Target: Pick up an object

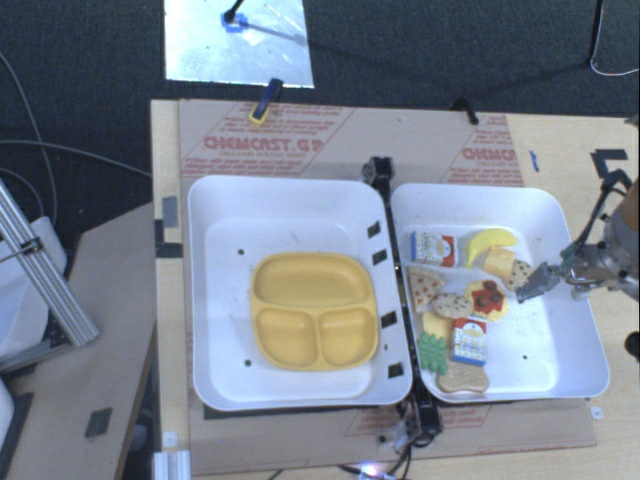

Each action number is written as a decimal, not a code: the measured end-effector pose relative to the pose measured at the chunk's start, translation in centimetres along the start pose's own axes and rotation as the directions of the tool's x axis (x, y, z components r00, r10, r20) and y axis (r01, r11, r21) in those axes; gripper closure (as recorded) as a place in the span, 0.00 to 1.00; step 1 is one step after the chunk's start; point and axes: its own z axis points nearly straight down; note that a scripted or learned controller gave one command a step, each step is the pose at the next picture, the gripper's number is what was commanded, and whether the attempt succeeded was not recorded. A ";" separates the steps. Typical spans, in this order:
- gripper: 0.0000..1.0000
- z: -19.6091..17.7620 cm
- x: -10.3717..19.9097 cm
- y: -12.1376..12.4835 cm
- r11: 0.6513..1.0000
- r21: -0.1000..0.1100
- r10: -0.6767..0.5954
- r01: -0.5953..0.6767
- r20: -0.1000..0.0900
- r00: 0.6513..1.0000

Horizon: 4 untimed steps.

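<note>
Play food lies in a cluster along the left side of the right bin (560,358): a milk carton (433,247), a banana (491,240), a cheese wedge (499,264), a pizza slice (424,288), a cookie (451,305), a red piece (488,297), a small red and white carton (468,341), a green piece (433,352) and a tan biscuit (462,378). My gripper (537,281) reaches in from the right edge, low over the right bin. Its tip sits just right of the cheese wedge and the red piece. Nothing shows between its fingers.
The left bin (215,228) holds a yellow divided plate (313,308). A black divider (392,268) runs between the bins. The right half of the right bin is bare white floor. Cardboard lies under both bins.
</note>
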 end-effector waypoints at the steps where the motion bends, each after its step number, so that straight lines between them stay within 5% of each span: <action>1: 0.00 8.4 1.8 9.0 1.000 -0.001 -0.006 0.006 -0.001 1.000; 2: 0.00 12.2 3.6 15.0 1.000 -0.005 -0.005 0.005 -0.001 1.000; 3: 1.00 10.8 3.4 14.8 1.000 -0.003 -0.004 0.004 -0.002 1.000; 4: 1.00 3.6 9.3 17.2 1.000 -0.009 -0.008 0.008 -0.002 1.000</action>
